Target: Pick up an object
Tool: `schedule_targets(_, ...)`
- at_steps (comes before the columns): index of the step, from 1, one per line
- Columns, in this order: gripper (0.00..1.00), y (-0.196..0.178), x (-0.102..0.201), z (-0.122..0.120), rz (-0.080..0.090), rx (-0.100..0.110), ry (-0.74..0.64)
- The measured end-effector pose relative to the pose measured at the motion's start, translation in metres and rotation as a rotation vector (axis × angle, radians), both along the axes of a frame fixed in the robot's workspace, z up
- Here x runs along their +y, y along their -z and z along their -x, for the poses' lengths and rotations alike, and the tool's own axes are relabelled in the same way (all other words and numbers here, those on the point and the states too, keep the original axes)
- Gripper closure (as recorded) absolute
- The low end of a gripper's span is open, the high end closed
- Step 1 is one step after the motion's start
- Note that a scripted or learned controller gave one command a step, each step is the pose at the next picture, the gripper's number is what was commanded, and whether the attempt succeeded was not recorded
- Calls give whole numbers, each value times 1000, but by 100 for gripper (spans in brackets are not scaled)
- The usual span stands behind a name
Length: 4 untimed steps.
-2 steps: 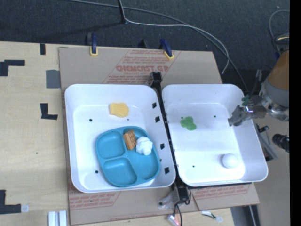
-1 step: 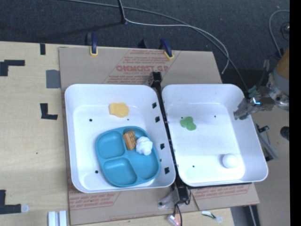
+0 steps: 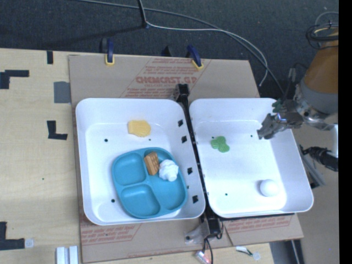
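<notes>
Nearest the camera, low in the frame, a white ball (image 3: 269,188) lies in the lower right corner of the right bin (image 3: 286,205). In the left bin (image 3: 91,147) a blue divided tray (image 3: 132,194) holds a brown block (image 3: 151,163) and a white lump (image 3: 169,170), which touch. Farther up, a yellow piece (image 3: 139,128) sits on the left bin's floor, and a green piece (image 3: 220,144) lies in the upper left part of the right bin.

The gripper (image 3: 269,127) hangs over the right bin's upper right edge, well apart from every object; whether its jaws are apart or together cannot be told. It holds nothing.

The ball may roll off at a touch, the flat green piece may slip under the jaws, and a low approach could strike the bin wall.

The bins rest on cardboard (image 3: 159,78) clipped to a wooden bench (image 3: 33,164); beyond lies dark carpet (image 3: 66,15) crossed by a cable (image 3: 220,31).
</notes>
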<state>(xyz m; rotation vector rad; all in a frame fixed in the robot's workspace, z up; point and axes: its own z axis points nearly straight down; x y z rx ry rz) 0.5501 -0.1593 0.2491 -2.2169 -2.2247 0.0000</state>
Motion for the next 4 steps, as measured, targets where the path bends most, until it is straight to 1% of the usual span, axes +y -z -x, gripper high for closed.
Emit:
schedule_targets(1, 100, -1, 54, -1, 1, 0, -1)
schedule_targets(2, 100, 7, 108, -22, 0, 1, -1)
schedule_targets(3, 100, 22, 165, -30, 0, 1, -1)
schedule_targets(4, 100, 22, 223, -47, -1, 0, -2)
